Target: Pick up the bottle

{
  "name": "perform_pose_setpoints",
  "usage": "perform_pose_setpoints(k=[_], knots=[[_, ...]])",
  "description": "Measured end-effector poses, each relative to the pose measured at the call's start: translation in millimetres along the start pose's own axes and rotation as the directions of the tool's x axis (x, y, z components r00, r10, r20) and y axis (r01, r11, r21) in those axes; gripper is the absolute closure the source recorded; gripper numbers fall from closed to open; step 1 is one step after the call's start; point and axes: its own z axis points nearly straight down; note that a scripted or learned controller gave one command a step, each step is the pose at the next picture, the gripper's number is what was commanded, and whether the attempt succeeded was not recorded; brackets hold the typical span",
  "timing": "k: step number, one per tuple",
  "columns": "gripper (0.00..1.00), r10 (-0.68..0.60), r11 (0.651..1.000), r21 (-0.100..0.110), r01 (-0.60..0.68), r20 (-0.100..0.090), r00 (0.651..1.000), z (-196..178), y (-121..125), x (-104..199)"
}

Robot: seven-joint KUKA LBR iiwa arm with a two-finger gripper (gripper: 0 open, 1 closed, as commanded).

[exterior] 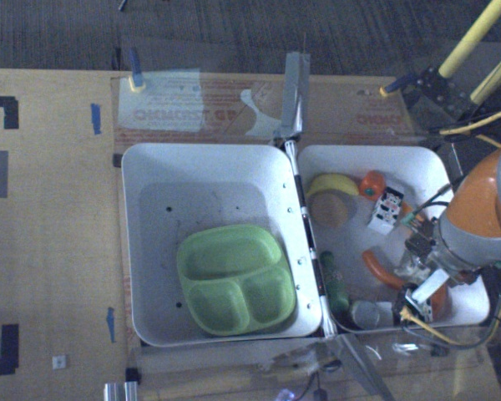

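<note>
The surface (50, 224) is tan and carries two white bins side by side. In the left bin (142, 224) lies a green plate (234, 278) with three compartments, near the front wall and a little toward the right side.

The bottle (332, 284) is in the right bin (376, 150). It is dark green and lies flat along the left wall of this bin, in the front half, with its long side nearly parallel to the wall. Just beside its front end there is a small greyish cup-like thing (366, 314), close to the front wall.

In the back part of the right bin I see a yellow and tan rounded thing (332, 195), a small orange thing (371, 184) just beside it, and a little white box with black marks (387, 207). A long orange thing (380, 270) lies more in the middle.

The arm (476, 215) reaches in from the right, and its end hangs over the front right part of the right bin, close to the long orange thing. The jaws are turned downward and partly hidden by the wrist – whether they are released or clenched I cannot tell. The bottle lies apart from them, on the opposite side of the same bin.
</note>
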Motion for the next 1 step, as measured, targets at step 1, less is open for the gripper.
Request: perform_pose_setpoints(k=[1], knots=[[1.0,0.056,0.998,0.008,-0.056,0.009,0.998,-21.7,27.7,-37.4]])
